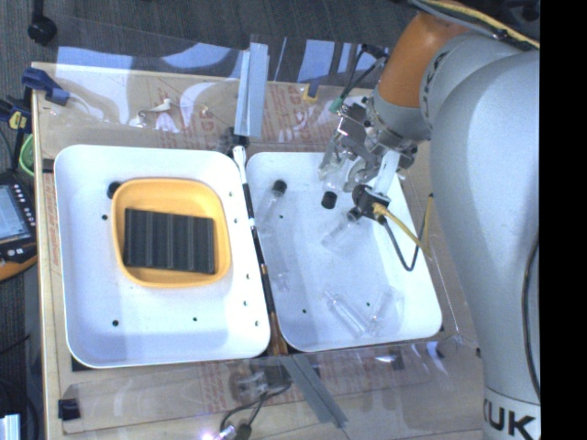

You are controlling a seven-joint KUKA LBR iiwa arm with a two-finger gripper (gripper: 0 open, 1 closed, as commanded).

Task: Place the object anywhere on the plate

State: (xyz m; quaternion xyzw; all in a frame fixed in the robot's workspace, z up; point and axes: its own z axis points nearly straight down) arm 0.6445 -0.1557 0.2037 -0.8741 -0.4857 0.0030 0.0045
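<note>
Two bins: yellow plate (170,232) in left bin (83,319); clear plastic object (362,308) lies near edge of right bin (303,328). Gripper (353,186) hovers at far side, grip state unclear. Risk: see-through object slips or gets missed.

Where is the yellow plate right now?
The yellow plate sits in the left white bin, towards its upper middle, across the divider from the gripper over the right bin.

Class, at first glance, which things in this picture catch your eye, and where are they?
A yellow plate with a dark ribbed centre sits in the left bin. The big grey arm with its orange band fills the right side, its gripper hanging over the right bin.
</note>
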